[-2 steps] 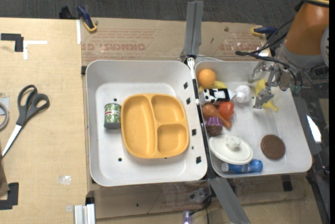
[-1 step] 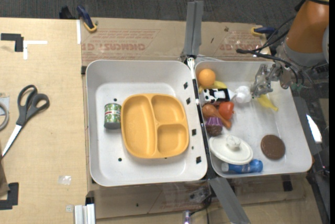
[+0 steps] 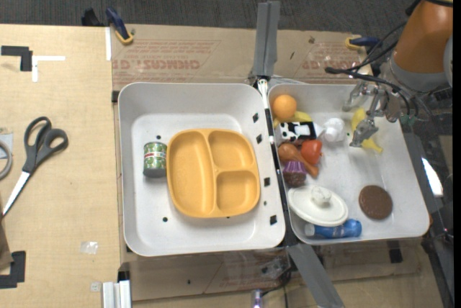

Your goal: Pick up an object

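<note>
A blue tube [image 3: 333, 230] lies at the lower edge of the right bin [image 3: 403, 177], touching a white lidded dish [image 3: 318, 204]; a brown disc [image 3: 375, 201] sits just right of them. Upper right of the frame, the gripper [image 3: 366, 119] hangs over the bin's far side; whether its fingers are parted I cannot tell. A yellow piece [image 3: 371, 145] lies just beneath them. Left of that, crowded together: a white lump [image 3: 332, 130], a black-and-white toy [image 3: 297, 131], an orange ball [image 3: 284, 106], red and purple items [image 3: 301, 159]. The left bin [image 3: 137, 220] holds a yellow divided plate [image 3: 212, 172] and a green can [image 3: 155, 158]. Scissors [image 3: 36, 148] rest on the worktop [image 3: 57, 227].
</note>
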Motion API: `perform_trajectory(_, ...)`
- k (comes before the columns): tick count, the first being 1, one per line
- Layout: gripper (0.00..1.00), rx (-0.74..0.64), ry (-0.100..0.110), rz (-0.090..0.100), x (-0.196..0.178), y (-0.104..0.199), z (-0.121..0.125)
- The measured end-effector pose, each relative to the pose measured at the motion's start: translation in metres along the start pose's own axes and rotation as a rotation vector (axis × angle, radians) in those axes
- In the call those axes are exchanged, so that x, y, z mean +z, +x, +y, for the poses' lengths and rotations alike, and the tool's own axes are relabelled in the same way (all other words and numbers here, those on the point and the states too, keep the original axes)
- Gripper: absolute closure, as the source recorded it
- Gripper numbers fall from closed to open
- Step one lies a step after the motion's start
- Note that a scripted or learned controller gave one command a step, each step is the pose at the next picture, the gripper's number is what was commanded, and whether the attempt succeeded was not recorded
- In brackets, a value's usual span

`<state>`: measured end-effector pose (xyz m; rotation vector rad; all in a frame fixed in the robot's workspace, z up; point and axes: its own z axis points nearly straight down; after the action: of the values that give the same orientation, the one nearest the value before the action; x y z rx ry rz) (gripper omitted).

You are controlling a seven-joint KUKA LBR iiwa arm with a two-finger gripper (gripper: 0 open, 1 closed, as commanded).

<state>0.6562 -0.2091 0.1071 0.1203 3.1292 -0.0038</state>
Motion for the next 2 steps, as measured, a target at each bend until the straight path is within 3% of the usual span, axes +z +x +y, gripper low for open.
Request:
perform_trajectory(1,0.0,0.102,-0.003,0.012,0.0181,0.025,-0.0038)
perform_trajectory(2,1.0,0.098,-0.002,0.01,0.0106,0.0236,-0.0031)
